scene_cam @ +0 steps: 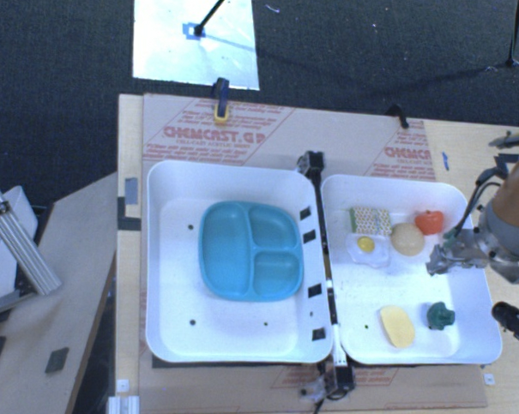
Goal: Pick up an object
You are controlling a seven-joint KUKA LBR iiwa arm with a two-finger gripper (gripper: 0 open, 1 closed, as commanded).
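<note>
The right bin [473, 340] holds several small things: a checkered packet [370, 220], a white piece with a yellow centre like a fried egg [367, 247], a tan round ball [407, 239], an orange-red piece [428, 221], a yellow slab [398, 325] and a dark green lump [440, 316]. My gripper [450, 256] hangs over the right part of this bin, just right of the tan ball and above the green lump. Nothing shows between its fingers.
The left bin [167, 266] holds a blue divided plate [249, 250]. A black clipped divider [318, 247] runs between the bins. The arm [512, 221] enters from the right over the bench edge. Cardboard lies under both bins.
</note>
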